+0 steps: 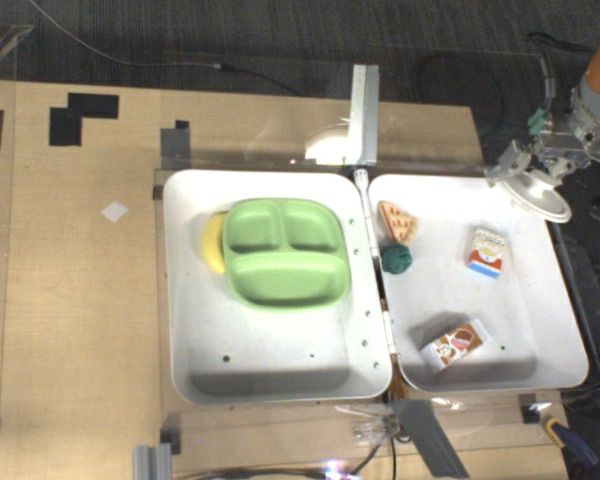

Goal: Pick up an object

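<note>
Looking over the right bin: four small things lie loose on the white floor
Cartons: white and orange carton [487, 250] toward the far right, brown carton [454, 343] lying tilted near the front wall
Slice and ball: pizza slice toy [397, 223] by the divider, dark green ball [396, 259] just below it
End effector [536, 174]: hovering over the right bin [565, 353] at its far right corner, nothing seen in it, can't tell whether it's open or closed
Left bin [195, 363]: green divided plate [284, 251] lying over a yellow piece [212, 244]
Tabletop [70, 298]: pale wood with black marks, dark carpet beyond
</note>
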`<action>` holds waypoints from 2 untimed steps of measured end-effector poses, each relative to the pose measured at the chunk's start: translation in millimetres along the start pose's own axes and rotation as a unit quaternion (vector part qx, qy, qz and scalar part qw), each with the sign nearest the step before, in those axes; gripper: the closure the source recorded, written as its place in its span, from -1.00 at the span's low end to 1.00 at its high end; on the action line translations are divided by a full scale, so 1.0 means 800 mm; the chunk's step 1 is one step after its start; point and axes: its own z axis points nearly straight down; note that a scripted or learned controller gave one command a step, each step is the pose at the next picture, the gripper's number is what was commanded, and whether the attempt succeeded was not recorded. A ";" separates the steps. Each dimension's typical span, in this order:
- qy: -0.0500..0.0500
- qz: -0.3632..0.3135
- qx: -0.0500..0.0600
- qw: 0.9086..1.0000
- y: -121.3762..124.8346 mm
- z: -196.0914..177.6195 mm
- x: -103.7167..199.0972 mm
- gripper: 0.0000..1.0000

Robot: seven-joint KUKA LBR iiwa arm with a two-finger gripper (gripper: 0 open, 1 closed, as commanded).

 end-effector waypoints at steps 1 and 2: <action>0.000 -0.028 -0.003 1.000 -0.019 0.156 -0.008 -1.00; 0.000 -0.102 -0.003 0.995 -0.083 0.194 -0.010 -1.00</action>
